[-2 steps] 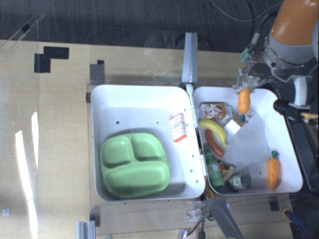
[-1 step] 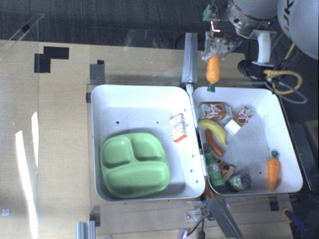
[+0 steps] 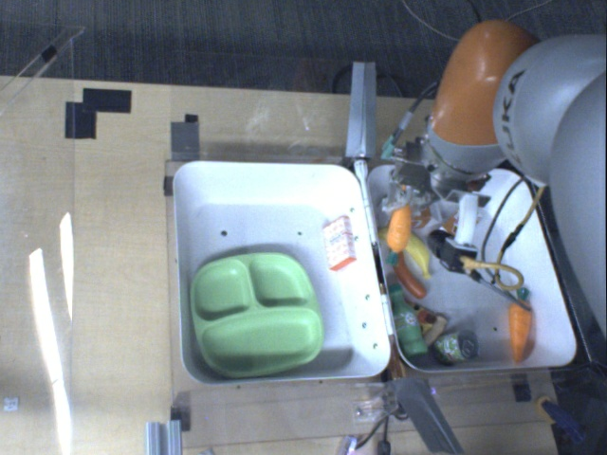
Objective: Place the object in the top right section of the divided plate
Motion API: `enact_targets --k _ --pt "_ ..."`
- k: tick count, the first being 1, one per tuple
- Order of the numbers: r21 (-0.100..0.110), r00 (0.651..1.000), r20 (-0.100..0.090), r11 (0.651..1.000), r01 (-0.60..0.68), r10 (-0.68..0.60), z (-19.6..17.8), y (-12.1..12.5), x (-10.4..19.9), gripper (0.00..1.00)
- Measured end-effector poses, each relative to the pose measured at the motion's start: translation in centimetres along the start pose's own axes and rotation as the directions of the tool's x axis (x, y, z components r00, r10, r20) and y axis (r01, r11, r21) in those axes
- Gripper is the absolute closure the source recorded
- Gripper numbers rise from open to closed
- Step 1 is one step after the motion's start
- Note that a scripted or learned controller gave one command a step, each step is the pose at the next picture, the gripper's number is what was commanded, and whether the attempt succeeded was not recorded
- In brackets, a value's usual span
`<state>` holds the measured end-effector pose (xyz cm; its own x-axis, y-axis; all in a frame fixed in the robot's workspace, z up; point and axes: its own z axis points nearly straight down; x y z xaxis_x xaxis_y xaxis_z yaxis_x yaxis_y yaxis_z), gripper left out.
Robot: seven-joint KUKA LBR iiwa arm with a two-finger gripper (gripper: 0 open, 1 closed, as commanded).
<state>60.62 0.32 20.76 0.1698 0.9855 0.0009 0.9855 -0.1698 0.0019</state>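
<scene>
The pincer (image 3: 417, 207) is hanging over the upper left part of the right bin (image 3: 555, 349), buried under the wrist hardware, and I cannot tell how it is set or whether it is holding anything. An orange carrot-shaped object (image 3: 399, 227) is sitting right beneath it, touching or nearly touching; which one, the view is not showing.

Going from the left: the pale wooden bench (image 3: 95, 282) is carrying black tape marks (image 3: 93, 110) at about ten o'clock. The left bin (image 3: 266, 188) is holding the green divided plate (image 3: 255, 312) at its six o'clock, with all three sections bare, and a small red-and-white card (image 3: 339, 243) is leaning against the bin's wall at three o'clock.

In the right bin, a yellow piece (image 3: 417, 257) and a reddish piece (image 3: 410, 278) are lying just below the carrot-shaped object, a dark round item (image 3: 455, 347) is resting at six o'clock, and a second orange object (image 3: 520, 332) is lying at four o'clock.

The grey arm (image 3: 560, 102) is reaching in from two o'clock, its orange band (image 3: 479, 74) tilting down over the wrist. Dark carpet (image 3: 237, 17) is running along the top.
</scene>
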Motion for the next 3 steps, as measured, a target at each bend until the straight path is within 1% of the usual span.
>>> enact_targets --k 1,2,3 --pt "-0.001 0.993 0.001 0.993 0.121 -0.121 7.0 -3.6 -10.7 1.0" --pt "-0.004 0.945 0.0 0.945 0.328 -0.328 -0.7 -4.4 -2.4 1.0" --pt "-0.001 0.877 0.0 0.877 0.48 -0.48 2.0 -10.8 -0.1 1.0"
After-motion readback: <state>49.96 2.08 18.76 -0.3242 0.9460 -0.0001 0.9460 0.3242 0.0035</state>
